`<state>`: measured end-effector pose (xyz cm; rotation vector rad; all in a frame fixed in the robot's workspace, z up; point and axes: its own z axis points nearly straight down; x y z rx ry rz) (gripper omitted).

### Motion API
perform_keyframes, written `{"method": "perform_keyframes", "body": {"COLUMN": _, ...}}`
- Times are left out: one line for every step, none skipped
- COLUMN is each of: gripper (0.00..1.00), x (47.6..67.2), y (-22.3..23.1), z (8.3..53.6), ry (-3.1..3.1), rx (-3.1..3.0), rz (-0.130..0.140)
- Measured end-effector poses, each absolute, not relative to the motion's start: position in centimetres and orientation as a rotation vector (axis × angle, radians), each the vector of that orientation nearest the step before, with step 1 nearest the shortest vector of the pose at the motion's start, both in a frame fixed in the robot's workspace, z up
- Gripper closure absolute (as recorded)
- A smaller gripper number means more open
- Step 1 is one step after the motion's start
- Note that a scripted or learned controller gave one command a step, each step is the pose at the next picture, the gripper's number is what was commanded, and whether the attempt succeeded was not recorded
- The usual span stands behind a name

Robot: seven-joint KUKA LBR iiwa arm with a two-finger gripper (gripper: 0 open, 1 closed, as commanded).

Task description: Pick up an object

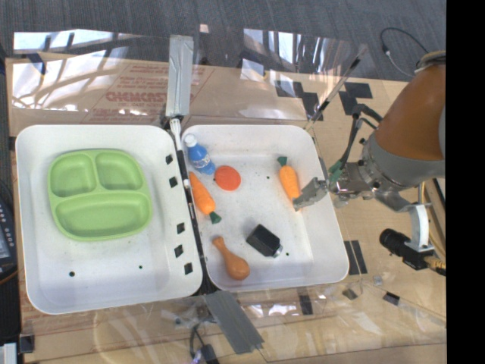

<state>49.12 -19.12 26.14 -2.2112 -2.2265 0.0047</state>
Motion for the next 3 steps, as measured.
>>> {"method": "perform_keyframes", "body": {"gripper": 0.00, "x": 56.4, "y": -20.2, "z": 23.1, "ry": -2.257, "rx": -2.181, "rz": 0.006}}
{"method": "perform_keyframes", "body": {"gripper": 0.00, "x": 59.1, "y": -20.8, "z": 13.0, "ry": -2.277, "rx": -2.157, "rz": 0.006}}
{"method": "perform_keyframes", "body": {"gripper": 0.00, "x": 60.4, "y": -20.9, "z": 9.3, "ry": -2.253, "rx": -2.189, "rz": 0.002}}
